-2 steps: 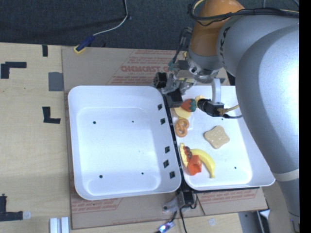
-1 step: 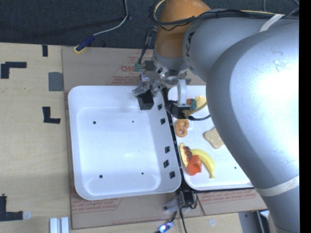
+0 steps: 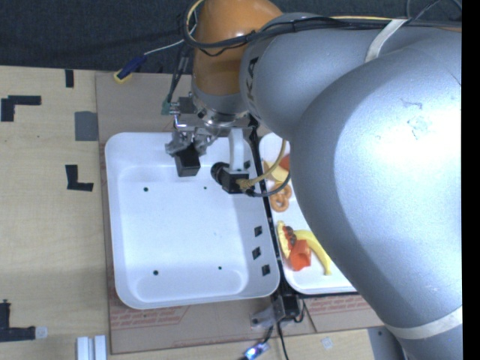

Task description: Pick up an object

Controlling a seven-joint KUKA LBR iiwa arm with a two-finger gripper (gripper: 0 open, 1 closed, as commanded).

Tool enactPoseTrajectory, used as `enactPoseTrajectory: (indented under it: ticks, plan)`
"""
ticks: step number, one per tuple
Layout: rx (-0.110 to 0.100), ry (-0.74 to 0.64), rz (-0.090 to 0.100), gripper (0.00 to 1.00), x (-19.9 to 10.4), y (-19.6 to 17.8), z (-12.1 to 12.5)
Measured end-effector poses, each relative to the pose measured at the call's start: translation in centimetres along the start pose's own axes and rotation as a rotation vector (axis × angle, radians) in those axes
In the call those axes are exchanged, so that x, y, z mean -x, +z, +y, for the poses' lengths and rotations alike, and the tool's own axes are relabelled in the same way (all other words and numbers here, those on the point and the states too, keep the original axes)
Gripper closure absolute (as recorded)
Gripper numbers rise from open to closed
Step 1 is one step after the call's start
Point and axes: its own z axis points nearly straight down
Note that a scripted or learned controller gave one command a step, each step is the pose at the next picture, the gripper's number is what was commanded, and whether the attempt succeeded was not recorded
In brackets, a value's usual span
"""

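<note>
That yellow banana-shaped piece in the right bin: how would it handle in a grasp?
The yellow banana-shaped piece looks like smooth, stiff plastic, probably light and slippery. Its curve may make it pivot. The red piece touching it would likely shift too.

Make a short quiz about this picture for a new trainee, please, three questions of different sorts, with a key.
1. True or false: the tool hangs over the left bin.
2. Multiple choice: where do the red and yellow objects lie? A) in the left bin B) in the right bin C) on the cardboard beyond the bins.
3. Fill the gap: the band above the wrist is ____ in colour.

Key: 1 true, it hangs near the far edge of the left bin. 2 B, they lie in the right bin, partly hidden by the grey arm. 3 orange.
</note>
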Motion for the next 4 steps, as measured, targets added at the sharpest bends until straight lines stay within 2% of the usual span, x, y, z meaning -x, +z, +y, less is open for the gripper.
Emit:
enactPoseTrajectory:
  ticks: [1,2,3,4]
  plan:
    - [-0.003,0.002,-0.003,1.0,-6.5,0.0,-2.7]
    - [0.011,0.008,-0.002,1.0,-6.1,-9.9,1.3]
    - [0.017,0.007,0.0,1.0,-6.1,-28.5,3.1]
    - [0.005,0.009,-0.004,1.0,-6.1,-32.7,3.0]
